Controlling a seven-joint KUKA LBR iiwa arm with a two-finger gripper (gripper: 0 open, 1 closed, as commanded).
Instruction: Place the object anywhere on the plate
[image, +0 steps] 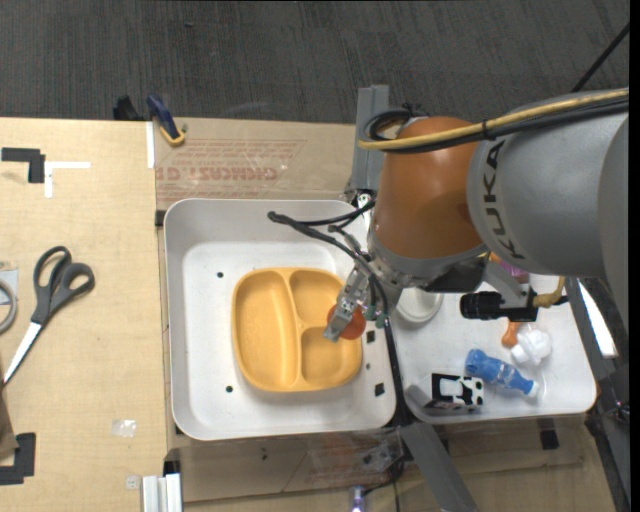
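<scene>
A yellow divided plate (268, 330) lies in the left white bin (200, 330). My gripper (349, 318) hangs over the plate's right edge, above its right-hand compartments. Between the fingers sits a small orange-red object (351, 327), and the gripper is shut on it. The grey arm with its orange band (425, 190) covers the top of the right bin and hides the wrist.
The right bin (560, 385) holds a blue bottle (497, 371), a black-and-white toy (456, 392), a white-and-orange piece (527, 343) and a white cup (417, 305). Scissors (50, 290) lie on the wooden bench at left. Black cables cross the left bin's upper right.
</scene>
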